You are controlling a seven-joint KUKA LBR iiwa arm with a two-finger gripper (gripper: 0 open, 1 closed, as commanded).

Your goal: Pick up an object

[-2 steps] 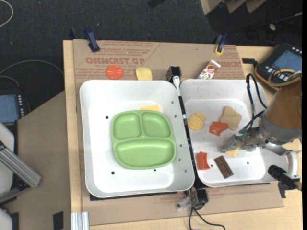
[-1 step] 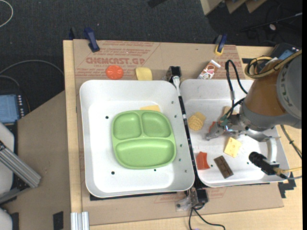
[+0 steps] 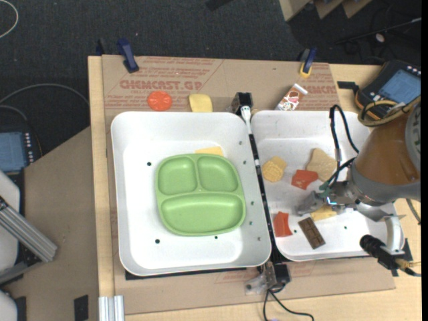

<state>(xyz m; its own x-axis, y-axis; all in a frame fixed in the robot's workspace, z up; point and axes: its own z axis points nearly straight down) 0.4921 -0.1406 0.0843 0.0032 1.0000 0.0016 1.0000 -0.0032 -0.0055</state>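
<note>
My gripper (image 3: 315, 203) hangs low over the right bin (image 3: 348, 129), near its middle, at the end of the grey arm (image 3: 388, 169) with its orange band. A pale yellow piece (image 3: 325, 214) lies just beneath and partly hidden by it. Around it lie a red block (image 3: 304, 178), a tan bread piece (image 3: 322, 162), a round yellow cracker (image 3: 273, 169), a second red piece (image 3: 281, 224) and a brown chocolate bar (image 3: 311, 233).
The left bin (image 3: 134, 179) holds a green divided plate (image 3: 199, 194) with a yellow slice (image 3: 211, 151) behind it. On the bench behind the bins lie an orange item (image 3: 160, 100), a yellow item (image 3: 200, 103) and a candy wrapper (image 3: 292, 97). A cable (image 3: 336, 132) loops over the right bin.
</note>
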